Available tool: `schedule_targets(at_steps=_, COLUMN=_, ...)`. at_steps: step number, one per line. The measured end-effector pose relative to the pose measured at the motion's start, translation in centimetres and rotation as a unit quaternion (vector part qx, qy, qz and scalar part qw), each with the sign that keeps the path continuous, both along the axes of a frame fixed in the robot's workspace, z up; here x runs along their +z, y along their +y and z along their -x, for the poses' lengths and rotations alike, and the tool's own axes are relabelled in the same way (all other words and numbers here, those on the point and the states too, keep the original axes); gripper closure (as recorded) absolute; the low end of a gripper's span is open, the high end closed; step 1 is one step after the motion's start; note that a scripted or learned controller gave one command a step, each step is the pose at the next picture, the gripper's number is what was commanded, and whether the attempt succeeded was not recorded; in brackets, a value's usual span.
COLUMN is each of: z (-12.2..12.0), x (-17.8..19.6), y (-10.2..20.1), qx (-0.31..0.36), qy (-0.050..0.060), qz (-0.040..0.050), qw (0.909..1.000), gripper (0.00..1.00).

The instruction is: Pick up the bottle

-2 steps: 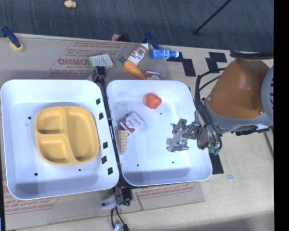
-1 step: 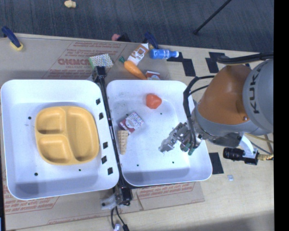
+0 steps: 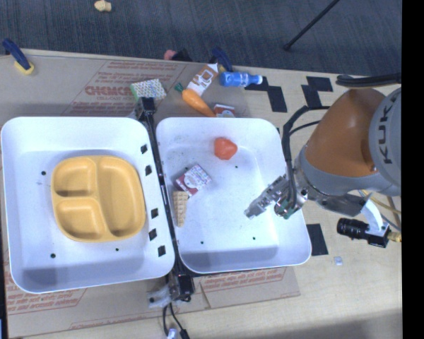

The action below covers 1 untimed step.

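Left bin (image 3: 14,189): yellow plate (image 3: 97,197).
Right bin (image 3: 268,136): red ball (image 3: 225,147), packet (image 3: 193,179), cone (image 3: 179,207).
Gripper (image 3: 267,203): low over the right bin's right side.
Bottle (image 3: 238,80): on the bench behind the bins.

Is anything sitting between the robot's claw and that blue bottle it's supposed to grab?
Yes. The end effector is low inside the right bin, while the bottle lies outside, beyond the bin's far rim. That rim lies between them, and the red item sits roughly along the way.
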<state>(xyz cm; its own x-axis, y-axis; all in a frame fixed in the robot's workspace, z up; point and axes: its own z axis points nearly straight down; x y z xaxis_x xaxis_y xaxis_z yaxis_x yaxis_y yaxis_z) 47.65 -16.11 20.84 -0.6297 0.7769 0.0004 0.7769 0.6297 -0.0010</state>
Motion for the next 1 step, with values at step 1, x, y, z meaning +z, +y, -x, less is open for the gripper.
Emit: schedule_targets(at_steps=1, z=0.09, x=-6.27, y=1.12, qx=-0.116, qy=0.002, qz=-0.001, qw=0.9932, gripper=1.0)
